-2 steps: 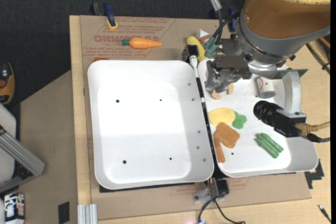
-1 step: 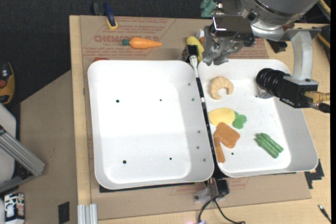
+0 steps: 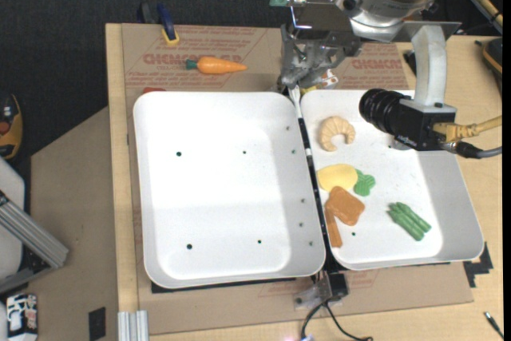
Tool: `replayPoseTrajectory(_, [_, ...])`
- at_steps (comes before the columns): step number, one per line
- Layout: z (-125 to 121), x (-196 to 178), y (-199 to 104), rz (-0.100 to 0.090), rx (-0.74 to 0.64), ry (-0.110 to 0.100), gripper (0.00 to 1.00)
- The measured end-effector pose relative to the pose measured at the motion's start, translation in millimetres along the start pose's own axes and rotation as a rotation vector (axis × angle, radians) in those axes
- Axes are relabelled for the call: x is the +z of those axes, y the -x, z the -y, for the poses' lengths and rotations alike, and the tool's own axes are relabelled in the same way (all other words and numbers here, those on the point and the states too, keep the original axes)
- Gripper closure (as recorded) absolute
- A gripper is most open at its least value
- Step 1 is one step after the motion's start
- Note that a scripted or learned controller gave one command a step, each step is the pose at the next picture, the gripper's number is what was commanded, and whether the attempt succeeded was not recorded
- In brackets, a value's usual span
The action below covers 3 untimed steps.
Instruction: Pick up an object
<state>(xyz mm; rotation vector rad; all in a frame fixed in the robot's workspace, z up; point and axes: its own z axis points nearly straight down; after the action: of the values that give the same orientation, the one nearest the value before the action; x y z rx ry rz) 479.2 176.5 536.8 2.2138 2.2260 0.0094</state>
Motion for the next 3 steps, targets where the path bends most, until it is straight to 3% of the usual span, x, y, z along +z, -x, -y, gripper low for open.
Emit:
replayPoseTrajectory(1, [0.0, 1.6, 2.6, 0.002, 0.005, -0.004, 0.0])
replayPoseTrajectory(2, [-0.5, -9.5, 1.9, 0.001, 0.004, 0.001, 1.0])
replayPoseTrajectory(3, [-0.4, -8.9, 1.9, 0.001, 0.004, -0.001, 0.0])
